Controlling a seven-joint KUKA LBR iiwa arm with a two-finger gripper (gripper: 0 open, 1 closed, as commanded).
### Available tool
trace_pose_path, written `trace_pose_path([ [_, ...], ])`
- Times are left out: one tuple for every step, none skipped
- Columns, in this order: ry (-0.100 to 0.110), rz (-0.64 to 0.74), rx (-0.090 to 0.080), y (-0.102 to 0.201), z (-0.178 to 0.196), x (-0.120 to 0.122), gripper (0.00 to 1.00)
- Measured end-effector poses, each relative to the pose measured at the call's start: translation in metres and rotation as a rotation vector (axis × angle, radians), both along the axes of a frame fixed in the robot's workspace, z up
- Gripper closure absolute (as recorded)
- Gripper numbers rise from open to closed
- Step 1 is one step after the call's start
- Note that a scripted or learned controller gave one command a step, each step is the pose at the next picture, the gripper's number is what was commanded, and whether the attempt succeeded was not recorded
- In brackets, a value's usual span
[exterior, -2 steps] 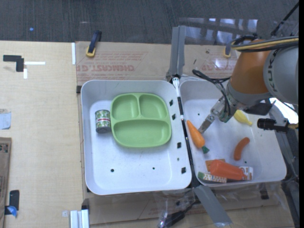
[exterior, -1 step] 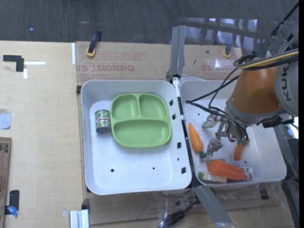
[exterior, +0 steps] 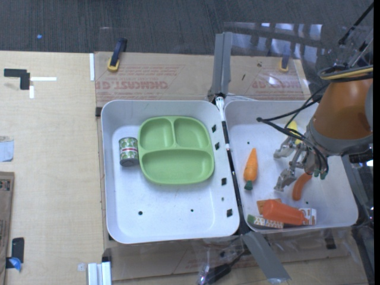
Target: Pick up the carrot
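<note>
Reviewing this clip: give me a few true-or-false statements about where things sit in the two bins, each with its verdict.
1. The carrot lies in the right bin. True.
2. The green plate is in the right bin. False: it is in the left bin.
3. A small can stands beside the plate. True.
4. The carrot rests on the plate. False: it lies on the bin floor.
5. The hand hangs over the right bin. True.

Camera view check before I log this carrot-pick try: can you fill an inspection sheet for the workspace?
Surface: two white bins side by side on a cardboard-covered bench.
Job's things: carrot lies in the right bin near the divider, apart from the gripper.
Clutter: green plate and can in the left bin; orange carton, small red-orange item on the right.
Grippers: gripper above the right bin floor.
Cables: black cables along the arm.
Surroundings: dark carpet.
</note>
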State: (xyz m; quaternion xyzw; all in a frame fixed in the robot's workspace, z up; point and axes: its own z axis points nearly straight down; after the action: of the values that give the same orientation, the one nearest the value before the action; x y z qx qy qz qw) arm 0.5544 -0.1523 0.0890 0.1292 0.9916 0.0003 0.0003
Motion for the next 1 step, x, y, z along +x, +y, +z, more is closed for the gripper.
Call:
trace_pose_path([
  [-0.002, 0.237, 0.000, -0.0108, 0.0262, 0.0156, 0.00],
])
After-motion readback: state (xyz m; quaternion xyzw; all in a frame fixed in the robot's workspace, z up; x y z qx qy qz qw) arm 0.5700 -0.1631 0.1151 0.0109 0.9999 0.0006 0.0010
